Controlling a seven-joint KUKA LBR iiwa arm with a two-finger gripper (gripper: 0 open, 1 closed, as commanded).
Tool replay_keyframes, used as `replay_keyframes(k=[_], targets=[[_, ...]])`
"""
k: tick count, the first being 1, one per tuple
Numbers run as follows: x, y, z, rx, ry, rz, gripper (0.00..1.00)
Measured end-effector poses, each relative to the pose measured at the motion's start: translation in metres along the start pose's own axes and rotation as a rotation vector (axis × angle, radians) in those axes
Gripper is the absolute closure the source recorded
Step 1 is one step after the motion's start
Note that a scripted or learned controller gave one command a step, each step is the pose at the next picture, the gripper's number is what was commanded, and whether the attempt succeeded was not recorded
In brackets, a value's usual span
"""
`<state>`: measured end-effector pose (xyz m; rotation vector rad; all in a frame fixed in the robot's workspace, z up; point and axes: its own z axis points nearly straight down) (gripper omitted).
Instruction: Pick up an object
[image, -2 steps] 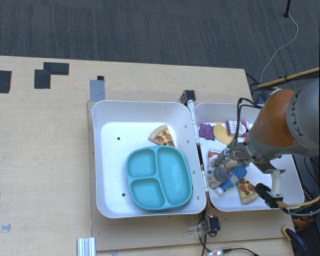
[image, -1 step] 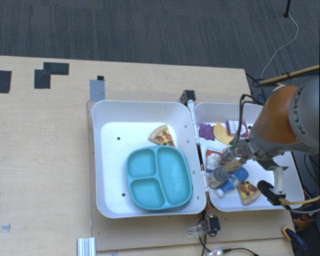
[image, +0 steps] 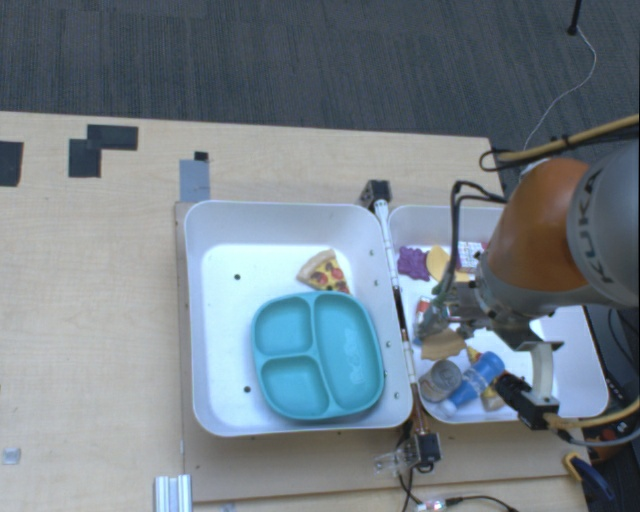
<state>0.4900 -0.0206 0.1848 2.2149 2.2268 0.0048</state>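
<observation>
While the arm (image: 560, 235) is hanging over the right bin (image: 585, 395), gripper (image: 440, 318) state unclear; clutter is crowding it: purple piece (image: 411, 262), can (image: 439, 379), blue bottle (image: 478, 376).

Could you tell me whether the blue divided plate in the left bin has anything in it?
Empty. All three compartments of the plate show bare blue; the pizza slice lies apart on the bin floor.

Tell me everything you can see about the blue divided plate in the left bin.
The blue divided plate is light turquoise, smooth, plastic-looking, with rounded corners and three compartments: one long, two smaller. It lies flat and slightly rotated on the floor of the left bin, toward its near right corner. All compartments look empty. A pizza slice toy sits at its far edge.
</observation>
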Motion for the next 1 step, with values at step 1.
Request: replay_keyframes(k=[1], targets=[[0.0638, 0.0737, 0.0006, 0.001, 0.0, 0.0, 1.0]])
